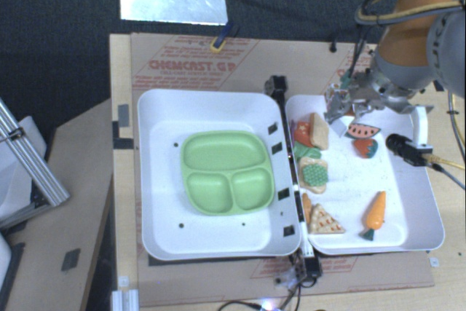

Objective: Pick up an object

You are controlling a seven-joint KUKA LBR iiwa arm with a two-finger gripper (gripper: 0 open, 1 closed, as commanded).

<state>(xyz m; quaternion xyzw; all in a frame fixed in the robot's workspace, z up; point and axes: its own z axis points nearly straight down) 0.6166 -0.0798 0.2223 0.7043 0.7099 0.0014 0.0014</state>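
The right bin (415, 222) holds several toy foods: a watermelon slice (362, 131), a red tomato (365, 148), a carrot (375, 211), a pizza slice (325, 220), a green waffle piece (314, 174), a bread wedge (319, 130) and a red piece (301, 133). My gripper (336, 111) hangs over the back of this bin, just left of the watermelon slice and right of the bread wedge. Nothing shows between its fingers.
The left bin (160, 120) carries a green divided plate (224, 172). A black divider with clips (284, 156) runs between the bins. A black cylindrical part (406, 149) juts from the arm over the right bin. A cardboard sheet (189, 62) lies under both bins.
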